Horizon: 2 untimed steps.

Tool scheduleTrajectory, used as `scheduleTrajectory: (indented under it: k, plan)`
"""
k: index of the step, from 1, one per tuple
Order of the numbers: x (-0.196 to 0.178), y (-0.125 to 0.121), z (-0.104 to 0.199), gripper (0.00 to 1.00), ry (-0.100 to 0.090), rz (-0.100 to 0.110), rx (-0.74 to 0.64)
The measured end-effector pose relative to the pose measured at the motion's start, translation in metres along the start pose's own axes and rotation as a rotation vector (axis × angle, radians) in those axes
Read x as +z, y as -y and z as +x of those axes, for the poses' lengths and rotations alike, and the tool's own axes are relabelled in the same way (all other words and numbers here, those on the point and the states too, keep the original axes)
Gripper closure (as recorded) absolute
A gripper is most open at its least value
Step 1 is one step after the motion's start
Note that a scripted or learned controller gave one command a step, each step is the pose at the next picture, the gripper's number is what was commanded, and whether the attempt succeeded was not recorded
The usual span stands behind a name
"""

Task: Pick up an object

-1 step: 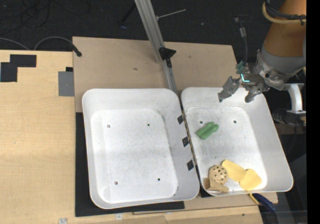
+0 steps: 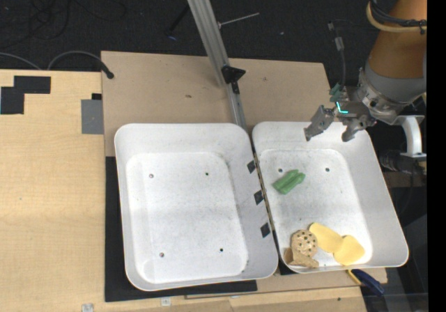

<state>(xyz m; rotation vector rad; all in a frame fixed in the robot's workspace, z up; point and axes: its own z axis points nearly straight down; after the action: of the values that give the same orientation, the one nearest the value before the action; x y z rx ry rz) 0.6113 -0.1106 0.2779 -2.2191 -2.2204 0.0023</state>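
We see the claw [image 2: 334,127] at the upper right, hanging over the far rim of the right bin [image 2: 390,220], its two grey fingers [image 2: 317,125] spread well apart with nothing between them; a small teal light glows just above them at the wrist. Behind it the arm [image 2: 397,46] rises toward the right edge, grey at the wrist and orange above, with a black cable looped near its top. Below and to the left of the claw, apart from it, we find a green object [image 2: 288,182] lying on the floor of the right bin, slightly tilted, closer to the bin's left wall than to its right. Further toward us, in the near corner of the same bin, a yellow object [image 2: 336,243] lies just beside a tan, speckled object [image 2: 303,246], the two touching or nearly so; we cannot tell exactly what either is. A row of black clips [image 2: 257,196] joins the right bin to the left bin [image 2: 132,157], whose white floor shows a few small dark holes. Both bins sit on a brown board [image 2: 167,88] laid over the light wooden surface [image 2: 49,192]. A grey metal rail [image 2: 209,32] slants down from the top toward the place where the bins meet, and dark cables trail across the black background beyond.
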Motion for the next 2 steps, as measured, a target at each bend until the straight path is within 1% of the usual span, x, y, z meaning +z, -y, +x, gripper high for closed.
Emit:
scheduleTrajectory:
  k: [2]
  plan:
    - [0.087, 0.0, 0.0, 0.0, -0.001, 0.005, 0.002]
